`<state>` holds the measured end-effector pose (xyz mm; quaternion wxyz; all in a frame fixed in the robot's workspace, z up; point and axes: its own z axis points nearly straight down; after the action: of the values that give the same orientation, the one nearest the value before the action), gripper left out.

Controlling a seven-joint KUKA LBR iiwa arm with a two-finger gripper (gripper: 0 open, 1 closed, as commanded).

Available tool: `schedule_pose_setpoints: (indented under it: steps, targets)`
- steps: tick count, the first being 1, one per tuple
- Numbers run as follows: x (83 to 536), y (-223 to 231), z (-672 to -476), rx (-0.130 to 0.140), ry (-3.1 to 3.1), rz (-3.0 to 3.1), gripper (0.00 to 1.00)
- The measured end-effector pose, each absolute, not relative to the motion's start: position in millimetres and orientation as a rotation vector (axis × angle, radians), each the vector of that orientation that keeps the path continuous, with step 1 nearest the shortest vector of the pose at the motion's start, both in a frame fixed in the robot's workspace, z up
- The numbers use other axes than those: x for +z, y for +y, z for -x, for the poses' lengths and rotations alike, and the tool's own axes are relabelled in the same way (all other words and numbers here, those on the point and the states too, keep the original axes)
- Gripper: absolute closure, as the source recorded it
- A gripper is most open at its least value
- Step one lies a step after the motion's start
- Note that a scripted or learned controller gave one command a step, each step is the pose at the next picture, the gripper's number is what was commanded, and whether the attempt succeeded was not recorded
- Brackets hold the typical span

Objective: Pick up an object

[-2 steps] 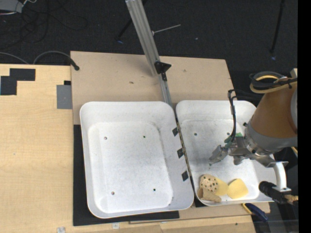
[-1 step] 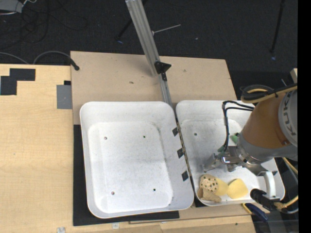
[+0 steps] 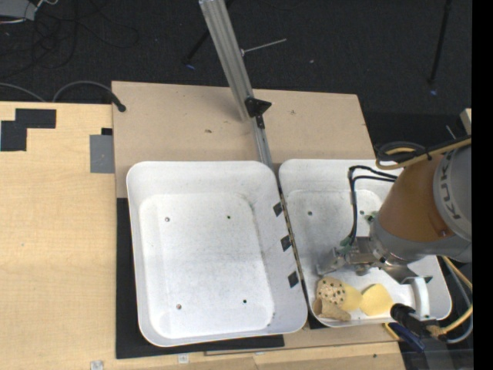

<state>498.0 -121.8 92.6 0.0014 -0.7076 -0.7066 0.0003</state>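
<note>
Over the right bin, my gripper, whose opening I cannot tell, may miss the speckled object crowding the near wall.

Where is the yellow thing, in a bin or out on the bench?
In a bin. The yellow thing lies on the floor of the right bin, near its front edge, beside a spotted object.

Matt white plastic is being shown by both bins, pale bare wood by the bench, ribbed metal by the rail.
</note>
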Motion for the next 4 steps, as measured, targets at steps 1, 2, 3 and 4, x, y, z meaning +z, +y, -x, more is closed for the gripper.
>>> schedule_pose_setpoints:
  steps: [1,2,3,4]
  targets:
    - [103,-123,-497.7,0.001,-2.210,2.227,1.00]
    - [146,-118,-500.2,-0.001,-2.223,2.221,1.00]
    - [208,-115,-501.0,-0.003,-2.225,2.222,1.00]
    - [269,-111,-503.1,-0.004,-2.225,2.222,1.00]
